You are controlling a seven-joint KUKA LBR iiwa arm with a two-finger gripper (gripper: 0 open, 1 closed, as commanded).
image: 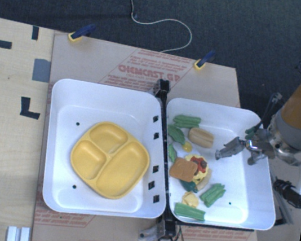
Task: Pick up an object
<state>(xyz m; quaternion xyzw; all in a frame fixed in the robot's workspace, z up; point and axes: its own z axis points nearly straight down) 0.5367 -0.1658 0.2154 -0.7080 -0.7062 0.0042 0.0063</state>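
1. Green plastic bean pods (187,120), a tan bread roll (201,136) and a brown toast slice (183,169) are lying left of the gripper (240,150).
2. Another green plastic pod (213,194) is lying below it.

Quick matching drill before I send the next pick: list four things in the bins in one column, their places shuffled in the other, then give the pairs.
Things:
1. yellow tray
2. tan bread roll
3. brown toast slice
4. gripper

Places:
A. middle of the right bin, on the pile of toy food
B. above the right bin's right half, nothing between its fingers
C. alone in the left bin
D. upper part of the right bin, just below a green bean pod

Pairs: 1-C, 2-D, 3-A, 4-B
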